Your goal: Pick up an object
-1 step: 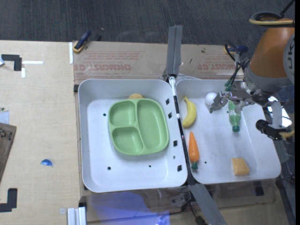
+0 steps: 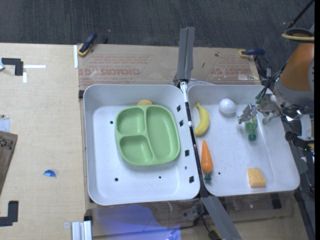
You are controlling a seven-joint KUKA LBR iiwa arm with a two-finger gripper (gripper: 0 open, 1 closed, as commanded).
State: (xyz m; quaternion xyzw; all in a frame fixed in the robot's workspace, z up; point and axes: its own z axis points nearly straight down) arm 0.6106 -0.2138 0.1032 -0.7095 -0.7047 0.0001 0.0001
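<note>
Camera view shows my tool (image 2: 251,118) at right of frame, grip state unreadable, above the green bottle (image 2: 251,130), so I should descend straight, centred on it.

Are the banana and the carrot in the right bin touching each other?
Apart. The camera view shows bare white bin floor between the banana and the carrot.

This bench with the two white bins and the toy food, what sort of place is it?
Probably a robotics lab test bench. A robot arm reaches over the right bin, which holds toy-like items such as a banana and a carrot; clamps pin cardboard to the bench edge.
</note>
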